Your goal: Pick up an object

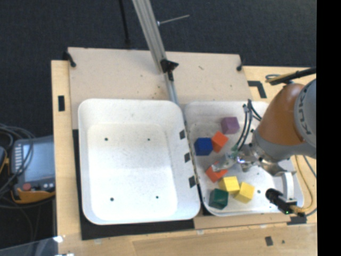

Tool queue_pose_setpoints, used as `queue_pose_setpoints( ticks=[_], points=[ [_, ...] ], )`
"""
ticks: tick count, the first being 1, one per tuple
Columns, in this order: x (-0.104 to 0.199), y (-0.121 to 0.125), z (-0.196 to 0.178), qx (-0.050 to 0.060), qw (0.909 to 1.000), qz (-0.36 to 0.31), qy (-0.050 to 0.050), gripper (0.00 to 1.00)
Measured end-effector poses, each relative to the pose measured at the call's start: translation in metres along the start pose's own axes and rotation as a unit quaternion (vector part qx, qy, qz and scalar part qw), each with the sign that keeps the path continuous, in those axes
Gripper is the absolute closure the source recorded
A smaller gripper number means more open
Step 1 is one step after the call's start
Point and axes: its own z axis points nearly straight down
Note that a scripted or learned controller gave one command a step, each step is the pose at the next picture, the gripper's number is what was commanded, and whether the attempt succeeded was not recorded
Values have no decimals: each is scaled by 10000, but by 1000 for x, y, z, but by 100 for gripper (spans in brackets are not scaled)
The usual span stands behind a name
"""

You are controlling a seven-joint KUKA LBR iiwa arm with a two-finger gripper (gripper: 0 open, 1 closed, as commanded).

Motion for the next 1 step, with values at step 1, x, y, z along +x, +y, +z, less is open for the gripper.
queue_pose_setpoints(
  ticks=[1],
  points=[
    [-2, 4, -2, -71, 10000, -3, -37, 0]
  ],
)
